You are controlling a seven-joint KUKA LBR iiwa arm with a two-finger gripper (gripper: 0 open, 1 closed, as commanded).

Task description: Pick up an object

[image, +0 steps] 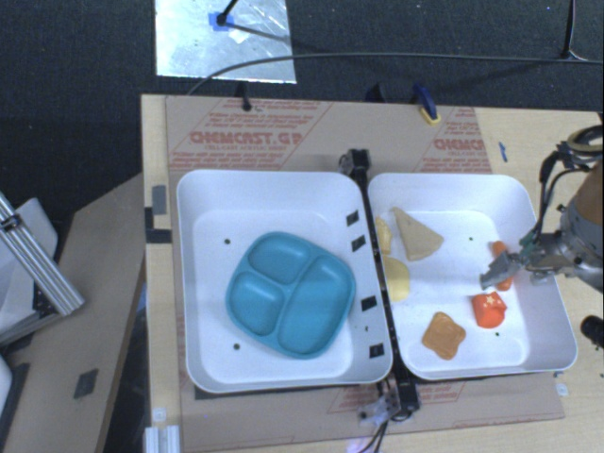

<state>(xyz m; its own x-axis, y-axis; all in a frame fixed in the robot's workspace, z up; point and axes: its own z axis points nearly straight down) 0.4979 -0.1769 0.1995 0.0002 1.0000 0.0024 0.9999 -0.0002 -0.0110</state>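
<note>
The right bin [453, 194] holds several small food pieces: a tan wedge [416, 234], a pale yellow piece [395, 277] by the divider, an orange-brown piece [442, 335], a red piece [489, 310] and a small orange piece [498, 249]. My gripper [497, 274] reaches in from the right and hangs just above the red piece, between it and the small orange piece. Nothing is visibly held between its fingers.
The left bin [217, 196] holds a blue sectioned plate [291, 293]. A black divider clamp [366, 243] runs between the bins. Cardboard [245, 135] lies under both bins. A foil sheet [225, 26] sits on the dark floor at the back.
</note>
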